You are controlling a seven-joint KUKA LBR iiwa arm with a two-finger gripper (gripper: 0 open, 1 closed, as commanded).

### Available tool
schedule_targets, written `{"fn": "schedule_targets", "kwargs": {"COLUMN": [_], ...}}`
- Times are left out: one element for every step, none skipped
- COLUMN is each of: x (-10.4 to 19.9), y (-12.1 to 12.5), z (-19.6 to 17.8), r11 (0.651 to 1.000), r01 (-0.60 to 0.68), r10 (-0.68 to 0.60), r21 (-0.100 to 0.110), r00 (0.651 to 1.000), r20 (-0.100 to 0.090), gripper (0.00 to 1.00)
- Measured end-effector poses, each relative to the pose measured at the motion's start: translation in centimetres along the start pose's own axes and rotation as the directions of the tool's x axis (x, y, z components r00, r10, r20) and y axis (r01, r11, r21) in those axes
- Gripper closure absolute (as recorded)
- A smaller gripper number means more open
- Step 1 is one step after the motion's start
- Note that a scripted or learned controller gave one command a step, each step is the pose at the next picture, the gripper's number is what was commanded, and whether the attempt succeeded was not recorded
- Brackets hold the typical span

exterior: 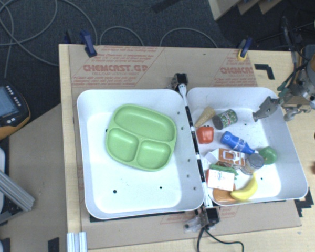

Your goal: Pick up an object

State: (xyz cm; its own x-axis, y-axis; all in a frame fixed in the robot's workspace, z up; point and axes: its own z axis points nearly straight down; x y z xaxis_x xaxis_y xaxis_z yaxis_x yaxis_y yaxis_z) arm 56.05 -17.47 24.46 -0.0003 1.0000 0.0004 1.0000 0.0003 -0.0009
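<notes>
Banana [245, 190] against bin's [296, 164] near edge

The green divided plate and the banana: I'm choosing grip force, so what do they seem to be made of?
The green divided plate looks like moulded plastic with a matte finish: one even colour, rounded rims, three smooth compartments. The banana looks like a plastic or rubber toy, judging by its uniform, unblemished yellow, though at this size a real one can't be ruled out.
</notes>
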Motion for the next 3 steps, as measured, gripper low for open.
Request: {"fn": "schedule_targets", "kwargs": {"x": [5.1,5.0,12.4], "y": [7.4,7.6,8.9], "z": [15.1,13.9,5.9], "r11": [1.000,1.000,1.000], "r01": [0.000,0.002,0.001], "r10": [0.000,-0.002,-0.001], "r21": [0.002,-0.003,-0.003], "r00": [1.000,1.000,1.000], "r20": [-0.001,0.001,0.000], "gripper": [0.00,1.00,1.00]}}
